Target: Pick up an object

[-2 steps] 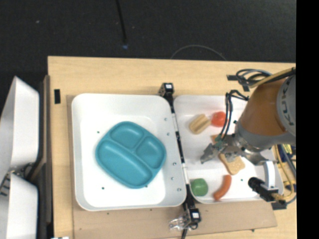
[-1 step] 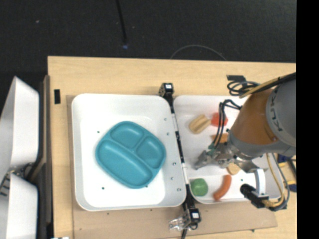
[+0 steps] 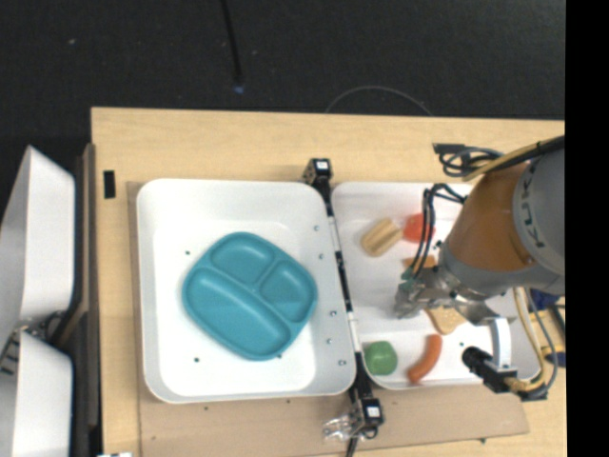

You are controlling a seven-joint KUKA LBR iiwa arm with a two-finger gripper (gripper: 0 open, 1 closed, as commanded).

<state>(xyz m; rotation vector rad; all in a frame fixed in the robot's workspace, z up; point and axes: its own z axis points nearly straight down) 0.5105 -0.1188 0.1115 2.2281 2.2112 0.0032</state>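
White plastic bins are sitting side by side; we are seeing a blue divided plate [image 3: 249, 295] in the left bin [image 3: 157, 350]. In the right bin [image 3: 357, 208], the gripper [image 3: 416, 300] is hovering at centre, and we cannot tell its state. A tan roll [image 3: 380, 237] is lying at ten o'clock, a green ball [image 3: 381, 357] at seven, an orange sausage [image 3: 424, 359] at six. We are judging that the crowding risks a missed or nudged grasp.

The grey arm with its orange band [image 3: 490, 222] reached in over the shallow white right-hand bin [image 3: 354, 219], wrist bent downward, its two-finger gripper [image 3: 416, 298] low above that bin's middle.
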